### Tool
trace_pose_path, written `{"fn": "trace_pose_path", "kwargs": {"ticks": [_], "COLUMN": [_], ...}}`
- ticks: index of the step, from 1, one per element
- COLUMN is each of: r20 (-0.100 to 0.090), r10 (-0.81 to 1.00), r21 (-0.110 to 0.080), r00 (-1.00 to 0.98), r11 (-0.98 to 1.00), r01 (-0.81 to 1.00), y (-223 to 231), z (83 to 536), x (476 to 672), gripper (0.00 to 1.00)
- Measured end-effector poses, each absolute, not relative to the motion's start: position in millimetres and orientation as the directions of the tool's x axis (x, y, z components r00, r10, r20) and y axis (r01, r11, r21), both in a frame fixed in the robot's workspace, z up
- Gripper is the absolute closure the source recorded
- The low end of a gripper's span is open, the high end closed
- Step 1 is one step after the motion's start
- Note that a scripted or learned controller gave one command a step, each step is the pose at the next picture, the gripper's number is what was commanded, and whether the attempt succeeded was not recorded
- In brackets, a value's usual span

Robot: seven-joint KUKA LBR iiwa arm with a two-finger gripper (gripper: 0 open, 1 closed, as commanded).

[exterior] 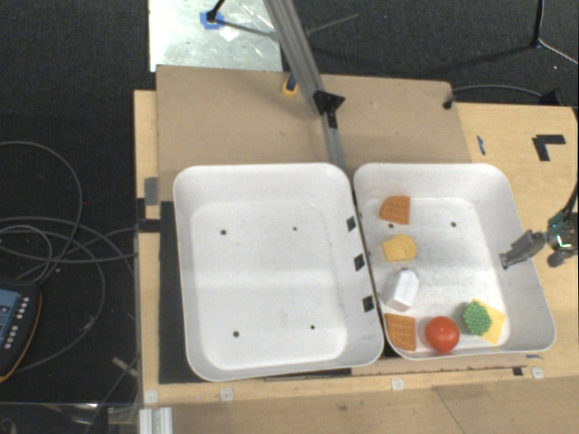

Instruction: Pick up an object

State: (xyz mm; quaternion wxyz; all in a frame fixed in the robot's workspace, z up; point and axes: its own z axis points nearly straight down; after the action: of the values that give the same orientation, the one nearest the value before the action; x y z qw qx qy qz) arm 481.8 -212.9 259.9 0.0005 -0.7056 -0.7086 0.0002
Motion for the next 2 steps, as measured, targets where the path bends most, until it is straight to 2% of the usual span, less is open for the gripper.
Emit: {"fn": "trace_pose_path", "kwargs": {"ticks": [1,2], "r20": [-0.001,0.002], "r10": [1.0,1.0], "r21": [0.002,-0.003], "r00": [-0.004,-0.002], "r11": [0.004,0.002], "r01": [1.0,1.0], "y": [-212.7,-202.3], "z": [261.7,206.1], "x": [482.6,482.4], "gripper": [0.0,0.0]}}
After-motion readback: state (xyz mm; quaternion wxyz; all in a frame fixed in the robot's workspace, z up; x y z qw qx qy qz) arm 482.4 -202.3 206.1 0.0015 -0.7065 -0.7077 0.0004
